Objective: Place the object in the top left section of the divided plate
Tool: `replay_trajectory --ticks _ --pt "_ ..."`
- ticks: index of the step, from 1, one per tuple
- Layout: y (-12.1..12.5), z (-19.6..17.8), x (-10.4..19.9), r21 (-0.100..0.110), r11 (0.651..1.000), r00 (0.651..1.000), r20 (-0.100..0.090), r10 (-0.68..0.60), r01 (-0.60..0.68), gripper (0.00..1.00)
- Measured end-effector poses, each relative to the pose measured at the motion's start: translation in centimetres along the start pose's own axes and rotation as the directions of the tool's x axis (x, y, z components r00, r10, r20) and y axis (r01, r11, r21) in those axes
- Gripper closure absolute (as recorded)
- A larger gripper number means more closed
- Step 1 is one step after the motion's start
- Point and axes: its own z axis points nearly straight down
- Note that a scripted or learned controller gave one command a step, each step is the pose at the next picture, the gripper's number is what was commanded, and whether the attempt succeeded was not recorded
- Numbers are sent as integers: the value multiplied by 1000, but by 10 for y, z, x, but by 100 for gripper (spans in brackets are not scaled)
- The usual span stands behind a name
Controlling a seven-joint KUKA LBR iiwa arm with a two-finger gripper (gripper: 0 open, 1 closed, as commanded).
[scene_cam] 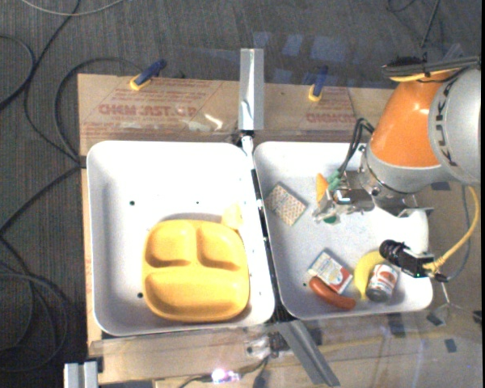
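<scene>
From above, the arm (436, 128) leans over the right bin (299, 289), its gripper (333, 203) low near that bin's middle. Whether it is open or closed, I cannot tell. A small orange-yellow object (322, 187) sits right against it, just above and left of the tip; whether it is gripped I cannot say. Left of the gripper lies a patterned grey card (285, 204). Below it are a small red-and-white packet (331, 270), a sausage (333, 297), a banana (366, 266) and a can (381, 281). Far left of the gripper, in the left bin (113, 176), the yellow divided plate (196, 269) rests with 3 sections, a pale scrap (232, 215) at its upper right corner.
</scene>
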Motion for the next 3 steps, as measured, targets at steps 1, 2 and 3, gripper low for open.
replay_trajectory --ticks 1,2,3 --pt "-21 107 -20 -1 993 993 -5 -115 115 100" --pt "-16 23 57 -1 974 974 -4 -228 228 100" --pt "-46 -5 117 0 942 942 -2 -336 336 100"
